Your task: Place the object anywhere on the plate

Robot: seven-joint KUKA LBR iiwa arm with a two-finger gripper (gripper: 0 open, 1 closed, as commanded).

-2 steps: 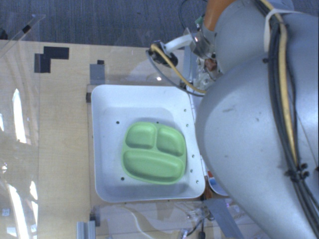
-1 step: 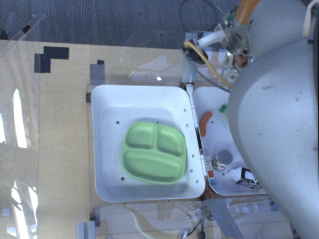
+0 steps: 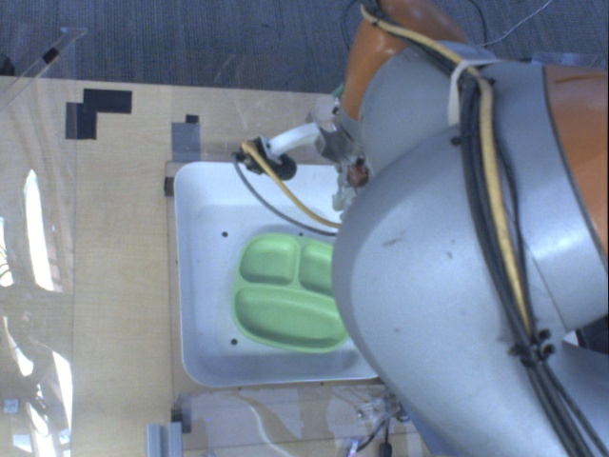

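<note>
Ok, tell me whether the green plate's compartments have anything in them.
Empty where visible: the green plate shows bare compartments; the arm hides its right part.

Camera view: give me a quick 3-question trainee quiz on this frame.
1. True or false: the green plate has three compartments.
2. The plate lies in: A) a white bin B) on the bare wooden bench C) on the floor.
3. Fill in: the grey arm covers the plate's ____ edge in this view.

Key: 1 true; 2 A; 3 right.
</note>
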